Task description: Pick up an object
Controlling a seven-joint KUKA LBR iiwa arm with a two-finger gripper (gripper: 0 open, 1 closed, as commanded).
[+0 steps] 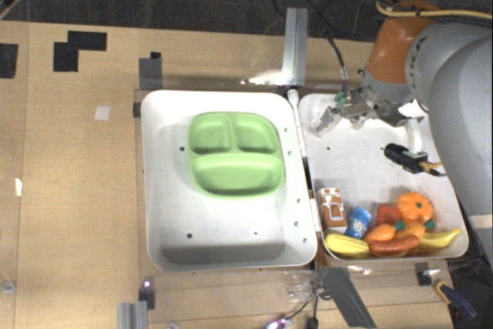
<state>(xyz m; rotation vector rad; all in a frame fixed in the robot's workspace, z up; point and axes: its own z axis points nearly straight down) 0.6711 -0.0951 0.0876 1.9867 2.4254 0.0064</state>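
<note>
My gripper (330, 116) hangs over the far left part of the right bin (362, 166), above bare white floor, with nothing seen in it. The objects lie well away from it along that bin's near edge. They are a small brown and white box (332, 206), a blue packet (358, 222), a yellow banana (347, 245), an orange carrot-like piece (383, 231), a red-orange piece (398, 244), an orange pumpkin (415, 206) and a second banana (441, 239).
The left bin (166, 227) holds a green divided plate (235, 153) in its far half. A metal post (296, 42) stands behind the wall between the bins. The grey arm (454, 88) covers the right bin's far right corner.
</note>
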